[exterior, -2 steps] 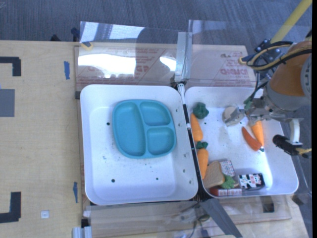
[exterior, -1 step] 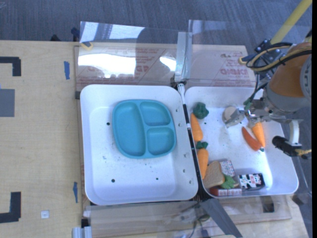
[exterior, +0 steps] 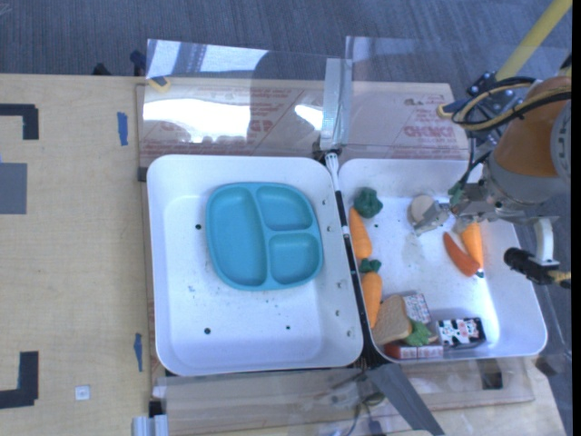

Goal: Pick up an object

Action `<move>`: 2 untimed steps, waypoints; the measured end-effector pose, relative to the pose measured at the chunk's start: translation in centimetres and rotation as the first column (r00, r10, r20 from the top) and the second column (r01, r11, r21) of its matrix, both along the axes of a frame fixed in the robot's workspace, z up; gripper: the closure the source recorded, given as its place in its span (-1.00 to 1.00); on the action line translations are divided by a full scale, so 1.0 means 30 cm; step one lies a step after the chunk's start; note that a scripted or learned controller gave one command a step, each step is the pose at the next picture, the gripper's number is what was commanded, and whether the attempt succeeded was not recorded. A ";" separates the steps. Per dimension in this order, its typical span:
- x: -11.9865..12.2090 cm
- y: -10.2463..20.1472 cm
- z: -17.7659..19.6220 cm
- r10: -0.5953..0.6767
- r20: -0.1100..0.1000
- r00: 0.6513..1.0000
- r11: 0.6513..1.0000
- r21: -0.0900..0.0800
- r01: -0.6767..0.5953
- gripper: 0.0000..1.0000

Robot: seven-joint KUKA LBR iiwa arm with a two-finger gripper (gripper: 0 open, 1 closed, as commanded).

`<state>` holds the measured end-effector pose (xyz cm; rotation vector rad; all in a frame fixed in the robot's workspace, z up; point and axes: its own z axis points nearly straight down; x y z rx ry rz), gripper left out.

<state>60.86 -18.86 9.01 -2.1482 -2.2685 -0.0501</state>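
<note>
At the lower right, a milk carton (exterior: 458, 331) and bread slice (exterior: 392, 317) are left alone. Higher up, the gripper (exterior: 457, 209) is poised beside two carrots (exterior: 465, 248); finger spread cannot be told. A centred, vertical descent is advised.
</note>
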 end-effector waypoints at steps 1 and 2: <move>-0.056 0.000 0.004 -0.087 0.005 0.996 0.996 0.005 0.087 -1.00; -0.087 0.007 0.003 -0.161 0.001 0.987 0.987 0.007 0.161 -1.00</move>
